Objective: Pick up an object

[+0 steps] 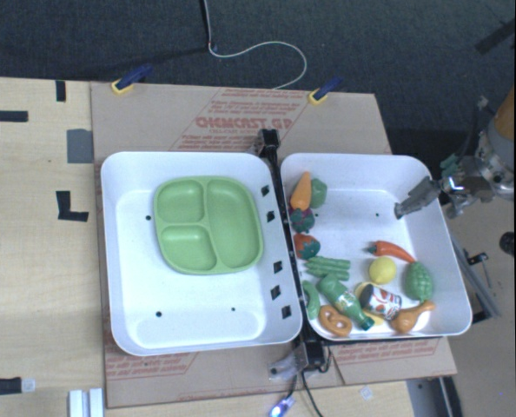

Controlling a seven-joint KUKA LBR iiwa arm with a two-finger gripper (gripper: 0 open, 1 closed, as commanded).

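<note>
Honestly, the red chilli (392,250) was seen lying crosswise, below-left of the gripper (410,205) (grip state couldn't be told).

2 shallow white bins side by side on a cardboard-covered surface (345,111). Left bin (123,259) holds a green 3-compartment plastic plate (209,224), toward its back. Right bin (371,176) holds toy food: orange carrot (301,191) at back left by the divider, red chili pepper (392,250) right of centre, yellow lemon (382,270) just below it, green bottle (345,301) near the front edge.
</note>
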